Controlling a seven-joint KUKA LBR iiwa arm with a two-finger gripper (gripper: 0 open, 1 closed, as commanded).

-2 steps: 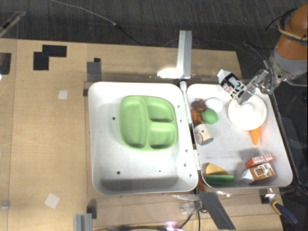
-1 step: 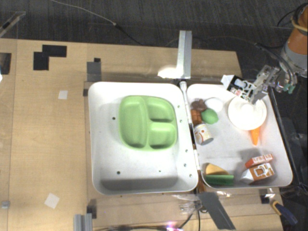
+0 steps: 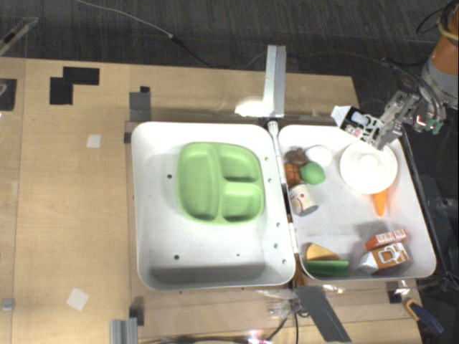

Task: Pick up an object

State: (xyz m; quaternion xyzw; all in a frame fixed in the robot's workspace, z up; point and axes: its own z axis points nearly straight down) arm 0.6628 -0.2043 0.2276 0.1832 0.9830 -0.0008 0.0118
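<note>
Pale wooden bench (image 3: pixel 72 213) spreads under two shallow white bins set side by side, with dark floor beyond it. Far to the gripper's left, the left bin (image 3: pixel 154 213) holds a green divided tray (image 3: pixel 219 181), the biggest loose thing in sight. The right bin (image 3: pixel 344 221) lies directly below and to the left of the gripper.

The grey arm (image 3: pixel 441 74) slants in from the upper right, and the gripper (image 3: pixel 380 138) hangs at the far right corner of the right bin, over the upper rim of a white plate (image 3: pixel 368 169). Whether it touches the plate cannot be told, nor whether it is spread or pressed together; nothing is visibly held.

An orange-and-white carton (image 3: pixel 387 249) sits well below the gripper, near the bin's front edge. An orange carrot (image 3: pixel 380 203) pokes out from just beneath the plate. Down and to the left, at the front corner, a green cucumber (image 3: pixel 328 267) lies against a yellow wedge (image 3: pixel 320 252). Left of the gripper, near the dividing wall, are a small can (image 3: pixel 303 199) on its side, a green ball (image 3: pixel 313 173), a brown lump (image 3: pixel 292 162) and a small white disc (image 3: pixel 319 153).
</note>
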